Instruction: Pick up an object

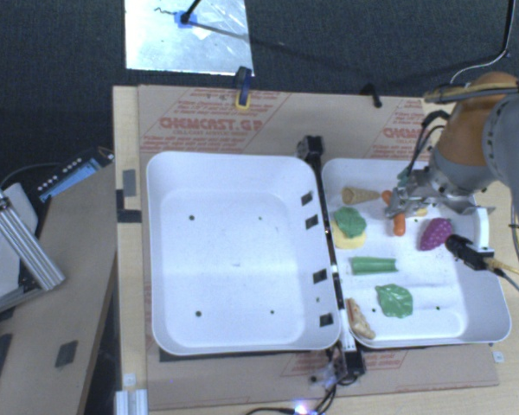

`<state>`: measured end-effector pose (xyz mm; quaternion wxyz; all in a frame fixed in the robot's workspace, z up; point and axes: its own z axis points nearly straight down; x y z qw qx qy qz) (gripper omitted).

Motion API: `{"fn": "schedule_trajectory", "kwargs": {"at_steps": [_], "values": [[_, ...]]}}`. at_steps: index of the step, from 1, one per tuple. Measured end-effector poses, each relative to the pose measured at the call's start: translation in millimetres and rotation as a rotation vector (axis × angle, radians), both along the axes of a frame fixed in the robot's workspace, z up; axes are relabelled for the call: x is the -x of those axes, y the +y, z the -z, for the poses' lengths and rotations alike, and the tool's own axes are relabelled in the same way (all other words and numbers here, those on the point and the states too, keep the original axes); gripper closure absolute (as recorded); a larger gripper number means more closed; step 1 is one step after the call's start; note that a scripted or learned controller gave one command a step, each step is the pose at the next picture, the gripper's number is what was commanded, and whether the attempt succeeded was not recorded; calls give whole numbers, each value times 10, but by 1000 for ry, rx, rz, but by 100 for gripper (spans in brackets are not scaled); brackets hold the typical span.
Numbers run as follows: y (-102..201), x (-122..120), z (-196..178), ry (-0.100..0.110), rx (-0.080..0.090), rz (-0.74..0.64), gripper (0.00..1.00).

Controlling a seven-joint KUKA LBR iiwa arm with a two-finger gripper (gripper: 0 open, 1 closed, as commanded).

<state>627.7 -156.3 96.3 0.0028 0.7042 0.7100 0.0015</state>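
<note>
- Grey arm with an orange band reaches in from the right and hangs over the far part of the right bin.
- Its gripper points down into that bin; whether it is open or closed cannot be told from this slant.
- Just below the gripper lies a small orange carrot-like piece, seemingly touching or nearly touching the tip; nothing shows clearly as clamped.
- Left of the gripper, near the bin's far wall, lies a tan cone with an orange bit beside its wide end.
- Right of the carrot-like piece and just beside it sits a purple bunch of grapes.
- Further left, by the divider between the 2 bins, a green leafy piece rests on a yellow item.
- Nearer the camera lie a green strip, then a green leaf, and at the near-left corner a tan bread-like piece.
- White left bin sits well apart from the gripper.
</note>
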Motion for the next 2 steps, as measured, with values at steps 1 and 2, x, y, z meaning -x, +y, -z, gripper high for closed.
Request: {"fn": "schedule_trajectory", "kwargs": {"at_steps": [1,2], "values": [[289,550,-673,8,-3,7,100],[1021,-276,-905,-4,-2,-4,100]]}}
